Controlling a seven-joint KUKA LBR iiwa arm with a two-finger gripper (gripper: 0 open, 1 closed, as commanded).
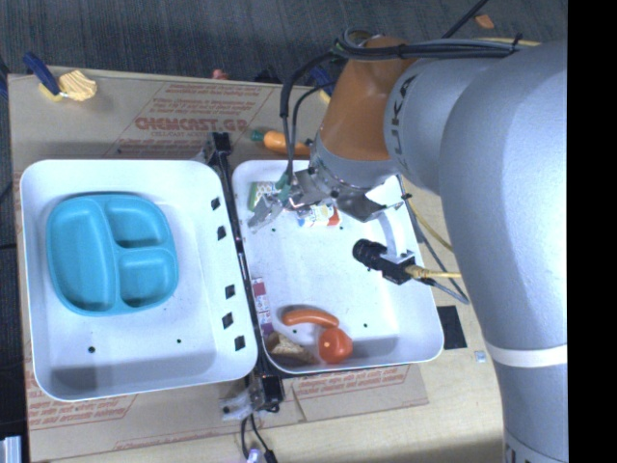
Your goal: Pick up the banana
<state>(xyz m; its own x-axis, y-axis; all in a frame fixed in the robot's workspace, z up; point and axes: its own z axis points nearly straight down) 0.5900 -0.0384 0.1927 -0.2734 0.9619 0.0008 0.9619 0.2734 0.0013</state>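
Grey arm overhead; end effector over right bin, opening indeterminate; banana indistinguishable among items at 5 o'clock.

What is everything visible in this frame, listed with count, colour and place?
Bins: two, white, side by side on the bench.
Divided tray: one, light blue, in the left bin.
Sausage-shaped item: one, orange-red, near the front edge of the right bin.
Round item: one, orange-red, right beside the sausage-shaped item.
Brownish item: one, front-left corner of the right bin; too unclear to name.
Orange item: one, on the cardboard behind the right bin.
Yellow item: one, with a blue piece beside it, far left on the cardboard.
Cardboard sheet: one, brown with red print, under the bins.
Arm: one, grey with orange band, over the right bin.
Gripper: one, over the back of the right bin.
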